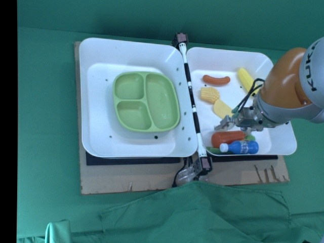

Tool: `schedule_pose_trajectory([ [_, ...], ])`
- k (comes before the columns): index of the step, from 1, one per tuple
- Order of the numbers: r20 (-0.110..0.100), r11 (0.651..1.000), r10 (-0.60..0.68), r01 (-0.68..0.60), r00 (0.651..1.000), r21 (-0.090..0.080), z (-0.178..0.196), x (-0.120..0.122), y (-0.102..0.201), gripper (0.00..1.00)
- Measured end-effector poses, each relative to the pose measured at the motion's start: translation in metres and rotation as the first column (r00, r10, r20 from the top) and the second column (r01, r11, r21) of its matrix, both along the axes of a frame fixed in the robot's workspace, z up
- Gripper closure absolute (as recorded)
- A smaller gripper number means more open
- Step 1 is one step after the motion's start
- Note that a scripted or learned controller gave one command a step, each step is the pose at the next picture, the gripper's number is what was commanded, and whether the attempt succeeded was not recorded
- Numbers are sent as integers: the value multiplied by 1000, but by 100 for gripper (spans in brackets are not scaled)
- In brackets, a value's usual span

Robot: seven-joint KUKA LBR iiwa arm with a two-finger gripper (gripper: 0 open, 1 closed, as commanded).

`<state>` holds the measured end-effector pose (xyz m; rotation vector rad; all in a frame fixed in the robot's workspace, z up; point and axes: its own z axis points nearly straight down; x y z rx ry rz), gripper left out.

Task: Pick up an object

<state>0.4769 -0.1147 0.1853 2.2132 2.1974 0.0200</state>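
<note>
The gripper (226, 121) hovers in the right bin (268, 65); whether its fingers are apart cannot be told. At its six o'clock lie one red sausage (228, 137) and one blue bottle (241, 147). At twelve o'clock: one yellow slice (221, 108), one ridged chip (209, 94), one small sausage (216, 79), one corn cob (246, 78). At nine o'clock, the left bin (101, 54) holds one green divided plate (146, 101).

A robotics lab test bench is indicated. Two white bins (101, 92) are set on cardboard (101, 184) over green cloth (45, 110), with a grey and orange industrial arm (291, 87) reaching in. Plastic toy food (216, 79) is laid out as test objects.
</note>
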Motion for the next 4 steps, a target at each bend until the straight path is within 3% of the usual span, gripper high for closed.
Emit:
schedule_pose_trajectory([
  [1,-15,1000,3,-3,1000,6,-1,13,-5,0],
  [2,-10,1000,6,-6,1000,1,-1,78,16,0],
  [3,-8,1000,1,-1,1000,8,1,67,-67,0],
  [4,-14,1000,12,-12,1000,12,0,143,-67,0],
])
